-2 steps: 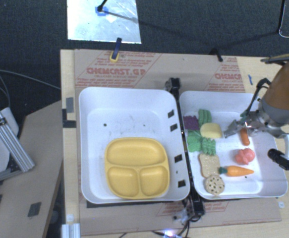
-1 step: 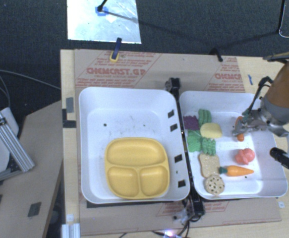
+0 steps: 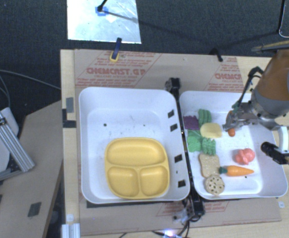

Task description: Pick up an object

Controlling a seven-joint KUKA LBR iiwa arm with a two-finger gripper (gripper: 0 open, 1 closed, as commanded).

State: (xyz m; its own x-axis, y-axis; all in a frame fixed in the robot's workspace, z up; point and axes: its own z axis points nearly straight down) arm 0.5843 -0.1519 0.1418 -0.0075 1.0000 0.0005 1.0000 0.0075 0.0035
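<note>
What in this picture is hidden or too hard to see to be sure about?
- Gripper: small and blurred over the right bin; whether its fingers grip anything cannot be told.
- A small orange bit beneath it: too small to identify.
- Arm: cut off by the picture's right edge.
- Purple item: partly hidden by the green and yellow pieces.
- Specks in the left bin: too small to name.

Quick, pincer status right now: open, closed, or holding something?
Pincer: cannot be told. It sits low over the right white plastic bin, beside the pale yellow rounded toy food piece.
</note>
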